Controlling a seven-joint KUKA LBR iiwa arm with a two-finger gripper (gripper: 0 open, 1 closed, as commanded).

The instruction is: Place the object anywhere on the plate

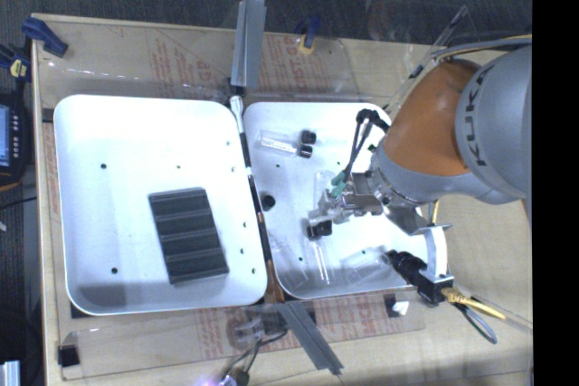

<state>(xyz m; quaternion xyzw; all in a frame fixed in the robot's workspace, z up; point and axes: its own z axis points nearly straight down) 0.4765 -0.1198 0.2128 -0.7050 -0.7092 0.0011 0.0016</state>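
Near edge of the counter (380, 330): metal bracket and clamp hardware below the bins, yellow-handled pliers (475, 309) at lower right.

Left bin (81, 131): dark ribbed plate (187, 235), a grooved rectangle lying flat in the lower middle, long axis near-to-far with a slight tilt. This is the target. Nothing on it yet.

Right bin (271, 276): cluttered with clear plastic bits, hard to separate against the white. A clear tube-like piece (322, 265) near the front wall. The pincer (318, 223) sits low over the bin's middle, its dark tip at or just above the floor. Cannot tell how the pincer is set, nor whether anything is in it; the clutter around the tip is too small and glassy to read. Small dark round thing (267, 203) near the divider, left of the pincer. Further back, a clear vial with black cap (288, 143) lies on its side, long axis left-right, well apart from the pincer.

Which item is the task's object is unclear; judgement: whatever lies right under the tip, in the right bin's middle. Key relation: plate lies to the left of the pincer, across the divider, slightly nearer the camera. Judgement: grasp stage, transfer not begun.

Behind: arm's orange band (430, 127) at right; blue clamps (43, 36) on the counter's far edge.
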